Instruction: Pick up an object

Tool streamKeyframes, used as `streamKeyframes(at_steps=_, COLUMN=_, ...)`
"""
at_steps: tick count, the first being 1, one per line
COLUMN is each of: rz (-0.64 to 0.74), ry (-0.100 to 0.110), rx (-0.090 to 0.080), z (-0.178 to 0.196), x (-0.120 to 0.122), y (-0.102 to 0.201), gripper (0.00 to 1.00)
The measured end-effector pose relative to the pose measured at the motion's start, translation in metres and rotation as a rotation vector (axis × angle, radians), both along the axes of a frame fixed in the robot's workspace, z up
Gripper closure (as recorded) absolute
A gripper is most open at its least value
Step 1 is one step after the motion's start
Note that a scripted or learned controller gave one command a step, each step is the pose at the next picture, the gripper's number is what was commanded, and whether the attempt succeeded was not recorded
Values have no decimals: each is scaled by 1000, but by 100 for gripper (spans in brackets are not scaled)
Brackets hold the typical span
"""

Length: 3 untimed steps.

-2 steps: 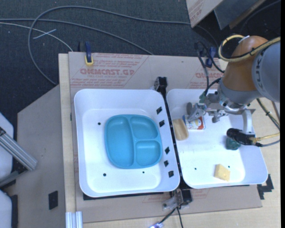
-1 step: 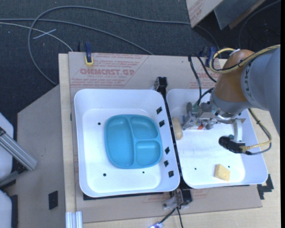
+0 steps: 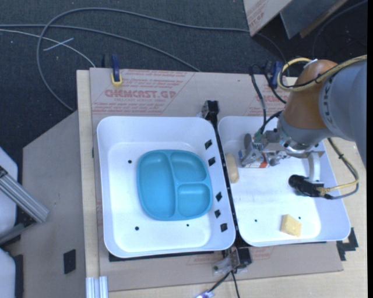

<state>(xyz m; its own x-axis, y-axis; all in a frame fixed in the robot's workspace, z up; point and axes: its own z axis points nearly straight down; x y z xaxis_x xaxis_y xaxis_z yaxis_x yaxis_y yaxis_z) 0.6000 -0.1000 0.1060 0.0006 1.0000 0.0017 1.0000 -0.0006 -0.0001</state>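
Tan oblong piece (image 3: 233, 169) lies lengthwise along bin wall (image 3: 224, 174).

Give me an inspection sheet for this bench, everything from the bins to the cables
Surface: two white bins, left bin and right bin, on a cardboard-covered bench.
Job's things: blue divided plate in left bin; yellow block and tan piece in right bin.
Clutter: nothing seen.
Grippers: gripper low over right bin's upper part.
Cables: grey cables on floor.
Surroundings: dark carpet; cardboard box at top.
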Motion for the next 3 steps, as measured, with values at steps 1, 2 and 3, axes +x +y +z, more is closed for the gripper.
streamKeyframes(at_steps=1, rz=2, ry=-6, rx=-2, z=44, x=2, y=3, gripper=100)
streamKeyframes(at_steps=2, rz=1, ry=-7, rx=-3, z=91, x=11, y=-1, gripper=100)
streamKeyframes(at_steps=3, rz=1, ry=-4, rx=-2, z=107, x=12, y=-1, gripper=100)
